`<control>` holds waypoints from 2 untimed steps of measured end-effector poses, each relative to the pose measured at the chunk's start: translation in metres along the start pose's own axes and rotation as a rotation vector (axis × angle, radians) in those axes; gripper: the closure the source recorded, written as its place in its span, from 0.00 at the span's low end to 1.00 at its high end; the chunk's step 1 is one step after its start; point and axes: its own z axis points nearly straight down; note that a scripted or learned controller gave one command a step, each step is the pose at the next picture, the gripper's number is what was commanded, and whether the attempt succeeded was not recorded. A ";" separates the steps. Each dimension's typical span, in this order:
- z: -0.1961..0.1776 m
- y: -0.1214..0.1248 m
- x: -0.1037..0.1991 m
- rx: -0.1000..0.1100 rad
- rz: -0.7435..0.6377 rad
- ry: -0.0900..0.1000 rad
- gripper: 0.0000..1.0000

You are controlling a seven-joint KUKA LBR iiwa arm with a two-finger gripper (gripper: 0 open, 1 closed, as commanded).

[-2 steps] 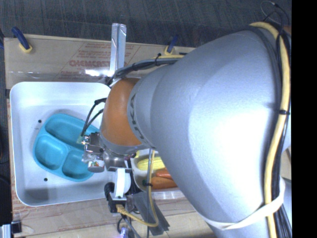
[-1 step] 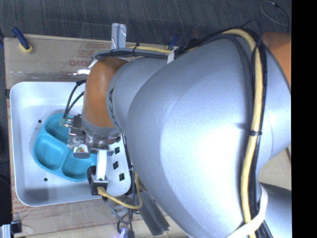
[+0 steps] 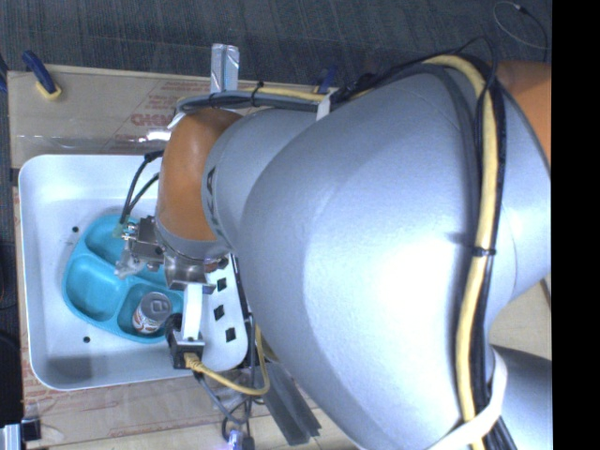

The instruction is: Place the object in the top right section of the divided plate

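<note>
Camera view: can (image 3: 150, 311) lies in blue divided plate (image 3: 94, 284).

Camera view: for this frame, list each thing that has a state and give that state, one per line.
Divided plate: blue, lying flat in the white bin, partly under the arm.
Can: in the plate's lower right section in this view, end facing up.
White bin: on the bench, holding the plate.
Gripper: low over the plate, beside the can.

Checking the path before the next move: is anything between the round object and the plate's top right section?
No loose item visible. The round object lies on the blue plate; the end effector overhangs its upper right.
</note>
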 end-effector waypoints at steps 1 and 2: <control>-0.040 0.140 -0.051 -0.002 0.057 0.001 0.00; -0.065 0.145 0.019 -0.002 0.247 0.001 0.00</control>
